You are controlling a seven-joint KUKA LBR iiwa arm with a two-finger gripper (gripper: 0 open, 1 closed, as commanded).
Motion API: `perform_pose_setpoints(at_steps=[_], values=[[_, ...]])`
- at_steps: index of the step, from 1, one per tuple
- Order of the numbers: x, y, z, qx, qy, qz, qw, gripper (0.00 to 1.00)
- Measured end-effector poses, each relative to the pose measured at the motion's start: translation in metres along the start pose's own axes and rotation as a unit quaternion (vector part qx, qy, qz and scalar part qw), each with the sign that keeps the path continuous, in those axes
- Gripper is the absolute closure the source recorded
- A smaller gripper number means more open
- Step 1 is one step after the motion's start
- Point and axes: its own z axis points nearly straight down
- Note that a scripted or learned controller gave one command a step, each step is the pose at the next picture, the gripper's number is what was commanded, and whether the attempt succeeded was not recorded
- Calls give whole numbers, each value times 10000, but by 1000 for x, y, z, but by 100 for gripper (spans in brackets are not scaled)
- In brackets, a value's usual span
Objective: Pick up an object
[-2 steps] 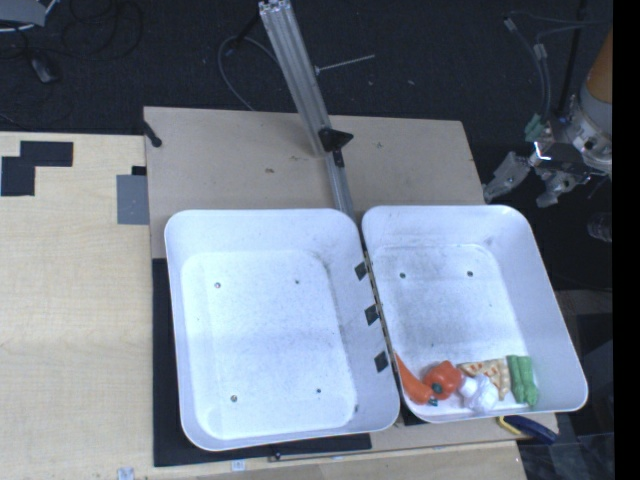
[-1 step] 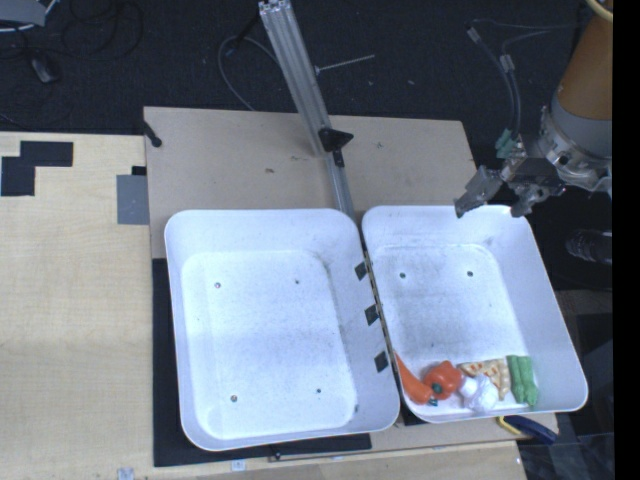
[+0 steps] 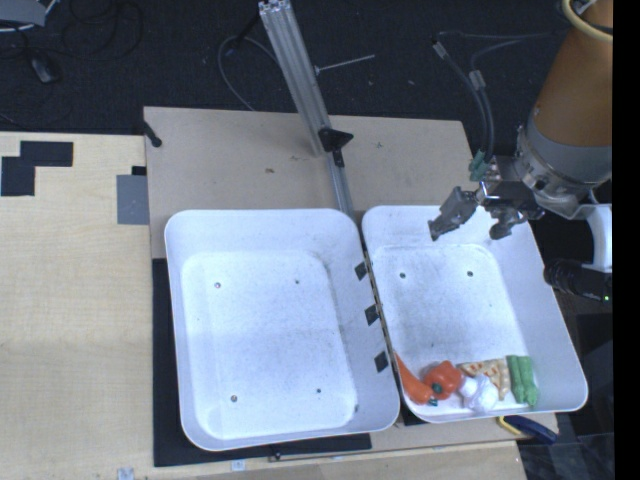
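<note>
Single fixed camera, slanted top-down on worktop (image 3: 70,298).

Arm (image 3: 575,78) in from right, grey with orange upper section, wrist above far edge of right bin (image 3: 520,298).

Hand (image 3: 477,218) over far rim of right bin, near its back edge. Two dark fingers (image 3: 452,212) spread apart, gap visible between them. Nothing between fingers. Whether touching the bin floor or above it: can't tell.

Objects all clustered in near corner of right bin, against the front rim, well apart from hand:
- orange carrot-shaped piece (image 3: 408,380), leftmost, lying tilted along the bin's left wall
- red-orange lump (image 3: 445,376) just beside it, touching or nearly so
- small white item (image 3: 478,394) next to that, shape unclear
- tan flat piece with pattern (image 3: 487,371), behind the white item
- green ridged item (image 3: 522,379), rightmost, lying lengthwise toward the front rim

Left bin (image 3: 262,328) side by side with right bin, dark clips (image 3: 370,314) along the shared edge.

Aluminium extrusion bar (image 3: 300,73) slanting from top centre down to the gap between bins. Black cables (image 3: 465,63) on dark floor behind worktop. Yellow-and-blue thing (image 3: 525,428) poking out under front right corner of right bin, identity unclear.
</note>
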Motion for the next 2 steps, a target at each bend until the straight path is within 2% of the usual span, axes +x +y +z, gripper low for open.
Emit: perform_pose_setpoints(at_steps=[1, 2], values=[[31, -40, 23, 27, -3, 13, 10000, 0], [29, -39, 13, 21, -7, 32, 10000, 100]])
